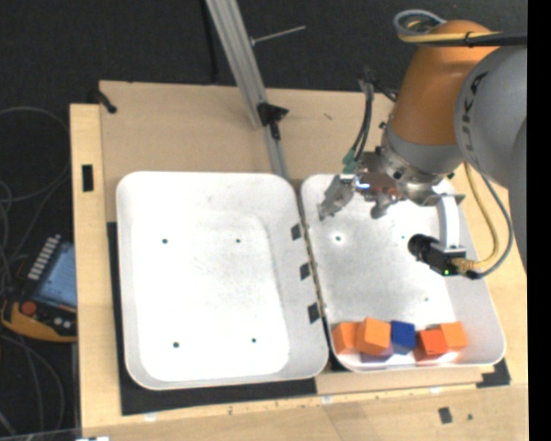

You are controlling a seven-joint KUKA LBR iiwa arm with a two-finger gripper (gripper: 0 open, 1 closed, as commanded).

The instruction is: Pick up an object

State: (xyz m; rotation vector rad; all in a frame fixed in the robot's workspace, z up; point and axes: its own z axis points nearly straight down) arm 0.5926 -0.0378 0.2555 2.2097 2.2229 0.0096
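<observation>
Gripper [356,200] hangs over the upper part of the right bin [386,274], its 2 fingers spread apart with nothing between them. The grey arm [496,90] with its orange band [436,67] reaches in from the right. Along that bin's near wall sits a row of blocks: an orange block [346,335], a 2nd orange block [376,335], a blue block [402,334], and 2 more orange blocks [441,340], all well apart from the gripper. The left bin [207,274] lies just beside the right one.
</observation>
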